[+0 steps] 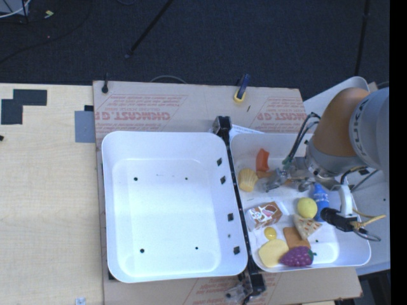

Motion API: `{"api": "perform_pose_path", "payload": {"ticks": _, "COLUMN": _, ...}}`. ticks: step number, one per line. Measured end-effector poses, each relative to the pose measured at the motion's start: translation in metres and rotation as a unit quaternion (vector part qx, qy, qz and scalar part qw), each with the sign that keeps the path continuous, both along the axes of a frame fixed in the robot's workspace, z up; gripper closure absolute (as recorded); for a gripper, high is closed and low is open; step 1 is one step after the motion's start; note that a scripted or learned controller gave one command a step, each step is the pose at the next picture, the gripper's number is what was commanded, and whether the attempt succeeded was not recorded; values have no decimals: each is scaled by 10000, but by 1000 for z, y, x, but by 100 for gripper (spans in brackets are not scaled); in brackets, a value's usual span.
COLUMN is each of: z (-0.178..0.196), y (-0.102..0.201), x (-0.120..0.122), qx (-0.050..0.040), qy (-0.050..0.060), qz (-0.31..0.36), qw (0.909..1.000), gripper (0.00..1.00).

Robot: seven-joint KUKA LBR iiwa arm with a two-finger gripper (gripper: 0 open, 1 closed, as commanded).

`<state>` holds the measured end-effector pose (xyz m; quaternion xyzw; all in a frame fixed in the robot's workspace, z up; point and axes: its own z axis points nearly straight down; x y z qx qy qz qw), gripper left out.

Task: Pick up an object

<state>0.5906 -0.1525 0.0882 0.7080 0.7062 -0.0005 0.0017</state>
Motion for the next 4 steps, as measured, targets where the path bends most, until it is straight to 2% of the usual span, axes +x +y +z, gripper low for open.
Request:
{"api": "perform_pose_path", "payload": {"ticks": 1, "z": -1, "y": 41, "x": 43, "qx": 23, "qy": 13, "qz": 31, "qw": 10000, "gripper": 0}}
{"api": "perform_pose_path", "payload": {"ticks": 2, "z": 2, "y": 64, "x": 53, "qx": -57, "qy": 9, "qz": 1, "qw": 10000, "gripper": 0}}
{"api": "perform_pose_path", "payload": {"ticks": 3, "z": 11, "y": 66, "x": 53, "qx": -14, "qy": 19, "qz": -9, "qw": 10000, "gripper": 100}}
{"api": "perform_pose_path", "payload": {"ticks": 4, "z": 61, "y": 19, "x": 54, "qx": 4, "qy": -8, "qz": -2, "qw": 10000, "gripper": 100}}
